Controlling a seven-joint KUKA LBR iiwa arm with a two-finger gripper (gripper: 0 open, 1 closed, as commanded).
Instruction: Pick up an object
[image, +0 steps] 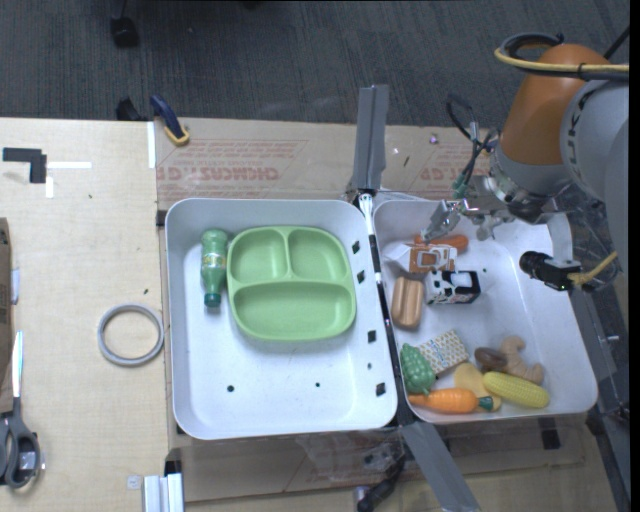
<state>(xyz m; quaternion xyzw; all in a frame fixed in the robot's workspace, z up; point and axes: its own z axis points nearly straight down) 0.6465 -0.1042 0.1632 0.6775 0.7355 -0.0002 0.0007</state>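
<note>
My gripper (447, 216) hangs over the back left part of the right bin (560, 330), just above a small orange and brown box (432, 257) and an orange piece (452, 242). Nothing is seen held in it. Close below lie a black-and-white cow toy (452, 287) and a hot dog bun (406, 301). Along the bin's front sit a green vegetable (416, 368), a cracker (443, 350), a carrot (445, 401), a corn cob (516, 390) and a brown root-like piece (508, 357).
The left bin (280, 400) holds a green divided plate (292, 280) and a green bottle (213, 264). A tape ring (131, 333) and scissors (18, 446) lie on the bench at left. A grey bar (370, 140) stands between the bins.
</note>
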